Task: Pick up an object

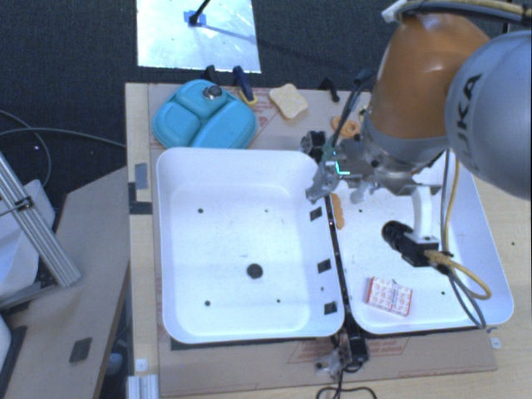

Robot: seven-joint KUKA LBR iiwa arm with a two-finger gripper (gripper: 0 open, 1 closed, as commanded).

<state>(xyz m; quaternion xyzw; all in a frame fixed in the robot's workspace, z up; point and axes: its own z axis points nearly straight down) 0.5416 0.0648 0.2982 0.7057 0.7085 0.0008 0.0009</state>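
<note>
1. White plastic forms the 2 shallow bins: the left bin (179, 223) fills the middle of the frame and the right bin (490, 298) sits against it at centre right, so a thing can be lifted from one tray beside the other.
2. The arm (432, 81), grey with an orange section, reaches in from the upper right and hangs low over the seam between the bins, which suggests it is working at the right bin's inner edge.
3. The gripper (337, 191) sits just above the upper part of that seam. Whether it is spread or closed cannot be told, because the wrist and its cabling cover it, and nothing can be confirmed in its grasp.
4. A thin orange stick (337, 210) lies just below the gripper, along the right bin's inner wall; it looks like the likeliest target, being the nearest loose thing.
5. A small red-and-white packet (389, 296) lies flat in the lower part of the right bin, well apart from the gripper.
6. A small dark disc (254, 270) rests in the lower middle of the left bin.
7. Outside the bins, at the upper middle of the frame, a blue divided tray (204, 116) and a tan slice of bread (288, 100) sit on the bench, out of the working area.
</note>
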